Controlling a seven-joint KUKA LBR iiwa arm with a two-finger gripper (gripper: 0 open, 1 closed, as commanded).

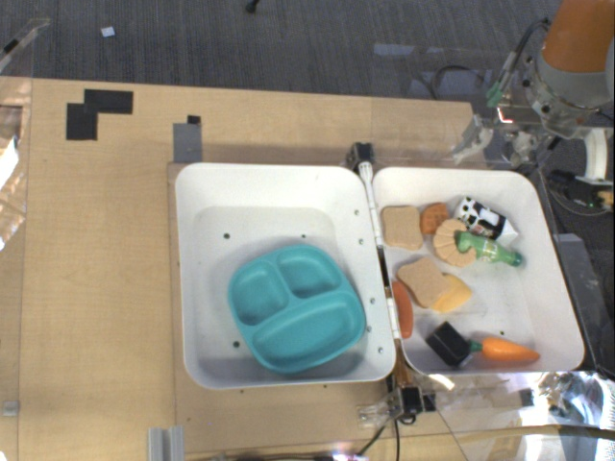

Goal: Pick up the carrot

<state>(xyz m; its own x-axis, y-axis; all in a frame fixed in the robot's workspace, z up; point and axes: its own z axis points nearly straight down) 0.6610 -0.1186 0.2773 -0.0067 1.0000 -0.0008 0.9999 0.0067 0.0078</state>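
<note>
Arm (577,36) cut off at the top-right corner, tool (495,128) too blurred to read.

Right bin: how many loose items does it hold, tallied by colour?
Orange, 2: tapered orange carrot; small round orange-brown piece.
Tan, 4: square bread slice; round ridged cracker; bread slice; yellowish wedge.
Green, 1: bottle.
Black and white, 1: cow-patterned toy.
Red, 1: sausage.
Black, 1: block.
Total: 10.

Glossy white plastic bins (288,185), matt wooden bench (96,286)
</note>
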